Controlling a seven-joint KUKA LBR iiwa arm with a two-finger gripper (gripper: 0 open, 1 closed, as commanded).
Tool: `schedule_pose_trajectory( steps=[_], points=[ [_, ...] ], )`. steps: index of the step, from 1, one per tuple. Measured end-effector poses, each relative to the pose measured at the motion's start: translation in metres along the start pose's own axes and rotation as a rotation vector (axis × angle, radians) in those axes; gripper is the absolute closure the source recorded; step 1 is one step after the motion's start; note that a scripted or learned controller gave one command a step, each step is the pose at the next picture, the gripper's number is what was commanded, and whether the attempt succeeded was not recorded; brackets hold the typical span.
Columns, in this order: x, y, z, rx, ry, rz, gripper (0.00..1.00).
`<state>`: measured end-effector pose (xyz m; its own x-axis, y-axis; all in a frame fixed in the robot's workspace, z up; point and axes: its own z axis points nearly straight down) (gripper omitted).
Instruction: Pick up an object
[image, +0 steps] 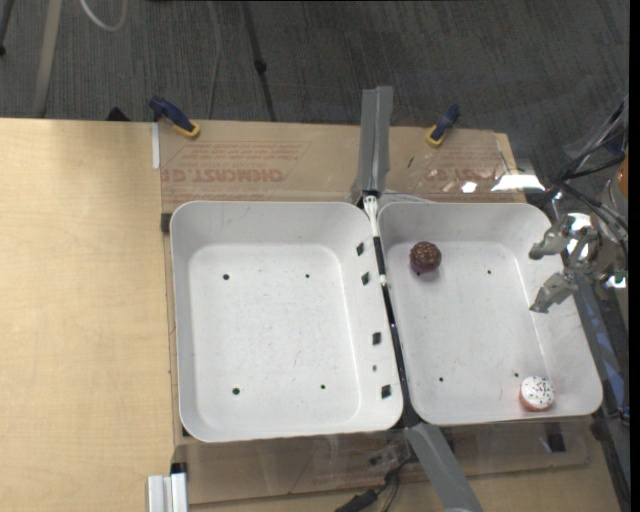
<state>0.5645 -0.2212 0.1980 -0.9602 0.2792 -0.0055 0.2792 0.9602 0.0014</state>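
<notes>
While the gripper (556, 270) hangs over the right rim of the right bin (470, 395), its two fingers are spread apart with nothing between them, one tip higher near the rim and the other lower, pointing down and left toward the bin floor. Nothing has been picked up yet, as far as this view shows: the task looks to be at its start or between tries. Two candidates lie in the right bin, both apart from the gripper. A dark brown ball (425, 256) sits at the far left of that bin, close to the divider between the two bins. A small white ball (537, 393) with a reddish underside and speckles rests in the near right corner, just beside the bin wall, nearer to the gripper than the brown one but still below and clear of it. The left bin (270, 415) holds no loose object, just small dark marks on its floor. Both bins sit on cardboard (235, 165) clamped to the worktop (80, 300). What is left is the whole grasp: move over one ball, descend, close, and lift. The corner position of the white ball may make it the harder one to pinch.
</notes>
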Motion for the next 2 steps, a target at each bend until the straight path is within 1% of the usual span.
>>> schedule_pose_trajectory(
  steps=[1, 2],
  points=[
    [0.093, 0.008, 0.106, 0.001, 0.005, 0.279, 0.00],
    [0.119, 0.099, 0.103, 0.002, 0.005, 0.397, 0.00]
  ],
)
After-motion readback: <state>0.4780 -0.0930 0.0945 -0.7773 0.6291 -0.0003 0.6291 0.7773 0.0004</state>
